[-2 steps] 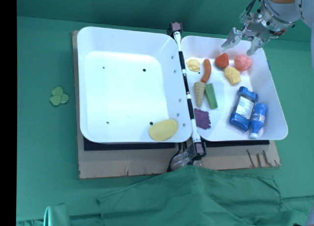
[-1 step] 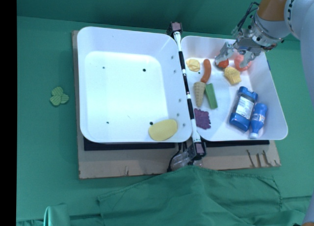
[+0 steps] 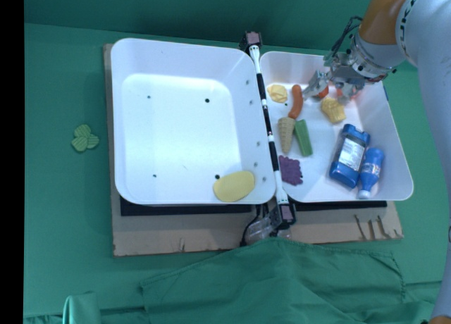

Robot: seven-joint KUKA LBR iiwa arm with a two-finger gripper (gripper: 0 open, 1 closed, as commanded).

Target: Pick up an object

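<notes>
Holding toys and bottles, right bin (image 3: 398, 167)

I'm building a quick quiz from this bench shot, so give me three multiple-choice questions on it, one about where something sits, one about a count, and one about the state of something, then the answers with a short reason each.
1. Where does the flat yellow piece lie?
A. In the left bin, near corner
B. In the right bin, far corner
C. On the green cloth

2. How many blue bottles lie in the right bin?
A. None
B. Two
C. Four

3. How does the green strip lie?
A. Standing on end
B. Flat beside the tan cone
C. On top of the bottles

Answers:
1. A: it rests in the left bin, in the near corner by the divider.
2. B: a large blue bottle and a small blue bottle lie side by side.
3. B: it lies flat on the bin floor next to the tan cone.
</notes>
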